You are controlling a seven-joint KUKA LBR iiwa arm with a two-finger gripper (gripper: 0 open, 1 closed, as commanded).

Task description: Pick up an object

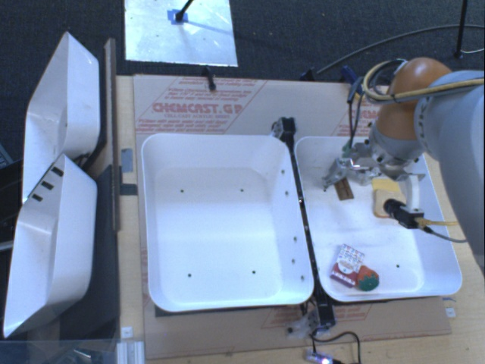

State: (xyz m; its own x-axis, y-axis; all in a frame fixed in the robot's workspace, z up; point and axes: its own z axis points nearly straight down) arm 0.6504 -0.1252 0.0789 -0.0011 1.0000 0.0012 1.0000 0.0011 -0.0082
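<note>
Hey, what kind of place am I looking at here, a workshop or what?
Most likely a robotics lab's grasping test bench: a grey robot arm reaches over two white bins, small objects lie in the right one, and cables trail across dark carpet.

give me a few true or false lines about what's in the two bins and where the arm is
1. The arm's gripper is over the right bin. True.
2. A small brown block lies in the left bin. False: it lies in the right bin, just under the gripper.
3. A red and white packet sits near the right bin's front edge. True.
4. The green ball sits far from the packet. False: it is right beside the packet.
5. A yellow object lies in the right bin. True.
</note>
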